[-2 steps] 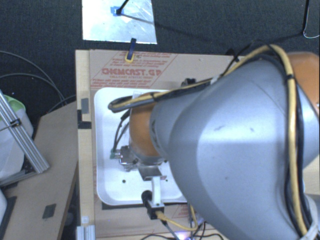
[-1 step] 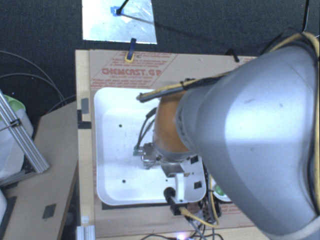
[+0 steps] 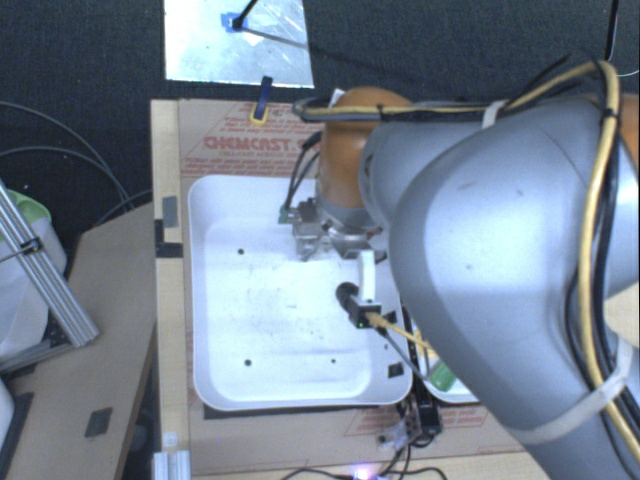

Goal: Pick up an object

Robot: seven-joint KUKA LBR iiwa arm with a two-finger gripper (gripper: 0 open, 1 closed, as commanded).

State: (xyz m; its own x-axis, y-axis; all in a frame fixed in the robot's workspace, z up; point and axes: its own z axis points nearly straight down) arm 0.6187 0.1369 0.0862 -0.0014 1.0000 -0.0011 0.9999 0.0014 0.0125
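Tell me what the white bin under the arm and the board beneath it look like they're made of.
White bin: probably moulded plastic, going by its smooth, faintly glossy surface, rounded corners and raised rim. Its floor looks scuffed with grey marks.
Board: seemingly cardboard or fibreboard, matte tan with red printed lettering, though the view leaves that open.
Arm: a smooth grey casing, painted metal or plastic.

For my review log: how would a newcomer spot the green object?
Start at the big white bin, then follow its near rim rightward to the neighbouring bin, under the grey arm. The green object peeks out there, the sole green item against white plastic.
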